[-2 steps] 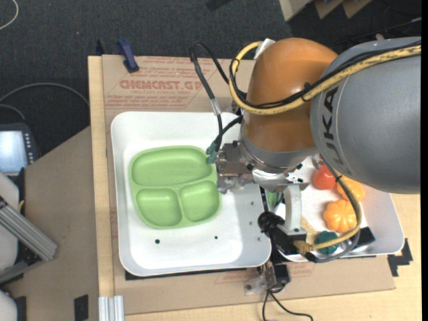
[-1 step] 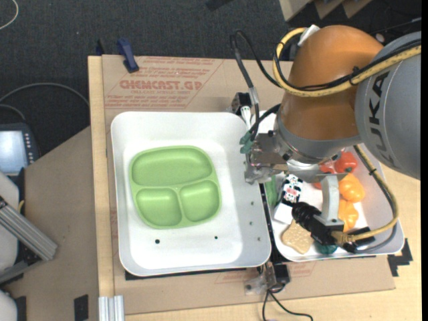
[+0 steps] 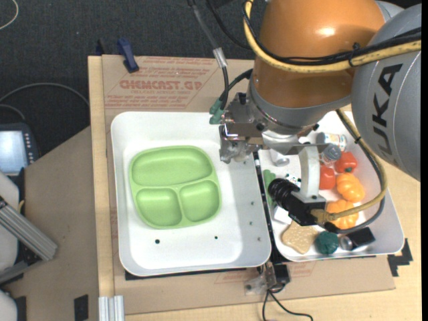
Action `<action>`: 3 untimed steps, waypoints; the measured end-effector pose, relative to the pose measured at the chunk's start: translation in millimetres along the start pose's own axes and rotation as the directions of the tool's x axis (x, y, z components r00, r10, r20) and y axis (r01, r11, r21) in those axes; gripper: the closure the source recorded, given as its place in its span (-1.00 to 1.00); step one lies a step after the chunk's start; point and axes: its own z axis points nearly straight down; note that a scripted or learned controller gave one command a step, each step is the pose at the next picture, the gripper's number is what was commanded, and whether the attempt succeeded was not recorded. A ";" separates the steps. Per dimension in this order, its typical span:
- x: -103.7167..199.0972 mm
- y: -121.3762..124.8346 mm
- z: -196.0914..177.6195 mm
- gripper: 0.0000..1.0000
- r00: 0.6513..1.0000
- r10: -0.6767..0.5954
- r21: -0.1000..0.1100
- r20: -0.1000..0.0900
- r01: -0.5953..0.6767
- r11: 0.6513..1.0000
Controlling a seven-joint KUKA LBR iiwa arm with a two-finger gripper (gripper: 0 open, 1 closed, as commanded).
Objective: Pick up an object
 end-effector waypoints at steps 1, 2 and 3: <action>-49.6 -1.7 33.4 1.00 1.000 0.014 0.016 0.007 -0.014 1.000; -119.9 -6.5 194.4 1.00 1.000 0.018 0.027 0.009 -0.019 0.999; -40.3 -1.5 115.1 1.00 1.000 -0.001 0.002 0.001 0.001 1.000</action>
